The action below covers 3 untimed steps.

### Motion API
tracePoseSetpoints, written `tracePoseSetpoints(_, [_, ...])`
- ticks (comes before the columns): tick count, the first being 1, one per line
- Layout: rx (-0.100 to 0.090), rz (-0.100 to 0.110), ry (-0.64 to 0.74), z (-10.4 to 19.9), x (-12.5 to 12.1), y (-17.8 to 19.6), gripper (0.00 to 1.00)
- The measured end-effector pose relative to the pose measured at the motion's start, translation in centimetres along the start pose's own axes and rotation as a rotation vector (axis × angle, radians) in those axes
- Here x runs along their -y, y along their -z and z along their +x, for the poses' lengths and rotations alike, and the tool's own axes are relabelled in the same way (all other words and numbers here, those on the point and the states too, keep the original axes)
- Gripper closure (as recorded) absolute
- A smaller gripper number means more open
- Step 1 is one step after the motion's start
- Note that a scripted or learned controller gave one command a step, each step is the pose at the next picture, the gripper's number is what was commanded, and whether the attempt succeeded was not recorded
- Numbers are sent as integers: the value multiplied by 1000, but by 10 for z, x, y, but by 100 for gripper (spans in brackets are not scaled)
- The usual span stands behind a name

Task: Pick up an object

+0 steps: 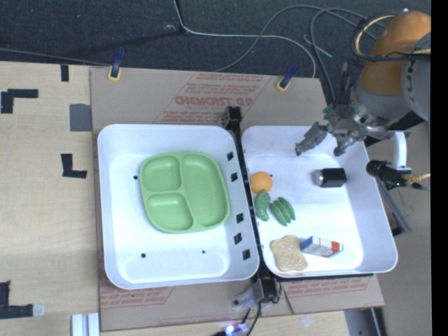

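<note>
Camera view: slanted look down on two white bins.
Arm: enters at 2 o'clock, upper part cut off by the frame edge.
Gripper (324, 142): fingers spread apart, nothing between them — above the right bin's (375, 254) far end.
Left bin (115, 187): green divided plate (185, 191).
Right bin contents: dark cylinder (329, 178) at 5 o'clock from the gripper; orange (261, 182); green pods (274, 208); rice cracker (288, 253); small carton (322, 246) — label unreadable.

I read red print on the cardboard sheet (210, 96) under the bins, roughly "CHEMCAST GP", with smaller lines beneath it too blurred to read. Print on the small carton (323, 246) is illegible.
</note>
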State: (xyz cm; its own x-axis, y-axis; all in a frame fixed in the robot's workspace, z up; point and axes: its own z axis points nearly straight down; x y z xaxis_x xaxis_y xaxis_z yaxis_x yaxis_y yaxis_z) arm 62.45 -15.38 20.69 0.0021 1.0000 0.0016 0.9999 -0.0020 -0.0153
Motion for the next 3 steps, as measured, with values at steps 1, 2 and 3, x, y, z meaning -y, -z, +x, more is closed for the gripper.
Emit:
tracePoseSetpoints(1, [2, -14, 3, 0, -3, 9, 0])
tracePoseSetpoints(2, [2, -8, 3, -4, -1, -55, 0])
tracePoseSetpoints(3, [1, -9, 4, 6, -3, -106, 0])
